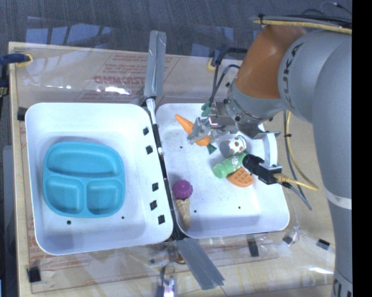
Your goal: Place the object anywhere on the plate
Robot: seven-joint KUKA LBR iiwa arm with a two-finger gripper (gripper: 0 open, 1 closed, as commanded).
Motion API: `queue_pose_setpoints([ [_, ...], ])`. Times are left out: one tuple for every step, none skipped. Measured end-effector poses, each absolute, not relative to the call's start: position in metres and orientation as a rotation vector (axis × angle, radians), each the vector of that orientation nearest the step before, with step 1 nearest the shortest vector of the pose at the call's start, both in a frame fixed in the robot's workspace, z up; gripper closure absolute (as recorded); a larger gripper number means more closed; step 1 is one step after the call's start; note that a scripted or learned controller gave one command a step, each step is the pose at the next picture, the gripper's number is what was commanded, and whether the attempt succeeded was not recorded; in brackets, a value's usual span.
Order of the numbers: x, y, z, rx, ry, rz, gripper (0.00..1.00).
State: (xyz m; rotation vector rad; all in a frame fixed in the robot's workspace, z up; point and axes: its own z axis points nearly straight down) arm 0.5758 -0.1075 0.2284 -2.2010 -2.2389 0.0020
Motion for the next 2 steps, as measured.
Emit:
queue_pose_setpoints([
  [0.563,-0.063,0.191,-1.939,-2.467,0.004,1.00],
  [0.545,0.019,0.191,-1.694,-2.641,0.005,1.00],
])
